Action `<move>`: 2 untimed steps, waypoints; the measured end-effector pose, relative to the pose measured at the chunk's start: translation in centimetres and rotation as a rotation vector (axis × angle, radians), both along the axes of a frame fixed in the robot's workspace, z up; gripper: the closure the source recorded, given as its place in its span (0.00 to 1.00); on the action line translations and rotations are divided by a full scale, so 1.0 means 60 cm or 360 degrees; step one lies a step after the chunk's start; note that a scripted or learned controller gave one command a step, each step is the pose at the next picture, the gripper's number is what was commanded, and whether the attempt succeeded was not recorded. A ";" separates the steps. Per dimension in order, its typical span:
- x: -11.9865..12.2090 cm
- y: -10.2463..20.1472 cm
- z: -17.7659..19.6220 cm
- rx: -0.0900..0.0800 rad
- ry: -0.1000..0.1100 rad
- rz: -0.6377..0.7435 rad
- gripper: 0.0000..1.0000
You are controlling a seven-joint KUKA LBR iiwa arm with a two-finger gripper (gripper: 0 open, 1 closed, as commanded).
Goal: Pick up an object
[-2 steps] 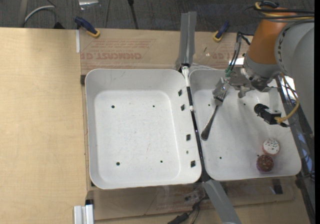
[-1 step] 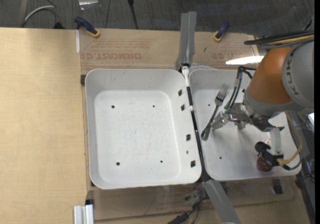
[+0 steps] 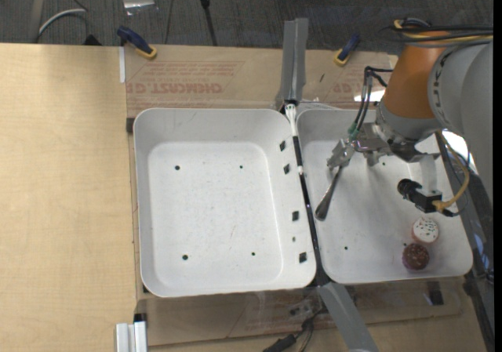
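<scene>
The hand (image 3: 343, 156) sits over the upper left part of the right bin (image 3: 369, 264), at the end of the grey arm (image 3: 463, 92), whose orange band lies just above the wrist. From the hand's underside a slim dark stick (image 3: 327, 195) runs down and to the left, ending close to the bin's left wall. It is thin, straight and nearly black, a little thicker at its lower tip, and it slants across the white floor. Its upper end meets the hand, but from this angle I cannot tell whether the hand is clamped on it or merely over it, nor how wide the hand stands. Two small round things lie well apart from the hand in the same bin's lower right corner: a white speckled ball (image 3: 425, 230), and just below it, nearly touching, a dark reddish-brown ball (image 3: 416, 256) with a rough, mottled surface. The left bin (image 3: 212, 201) stands edge to edge with the right one. Both bins rest on a sheet of brown cardboard (image 3: 188, 76) on the pale wooden worktop (image 3: 63, 186), with a blue clamp (image 3: 135, 41) at the sheet's far left corner.
</scene>
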State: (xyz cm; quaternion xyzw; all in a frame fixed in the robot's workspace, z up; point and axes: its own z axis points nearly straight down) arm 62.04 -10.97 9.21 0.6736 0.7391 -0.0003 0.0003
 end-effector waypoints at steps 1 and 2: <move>-0.076 0.019 0.000 0.0001 0.0003 -0.0032 0.00; 0.064 -0.147 0.002 -0.0001 -0.0001 -0.0064 0.00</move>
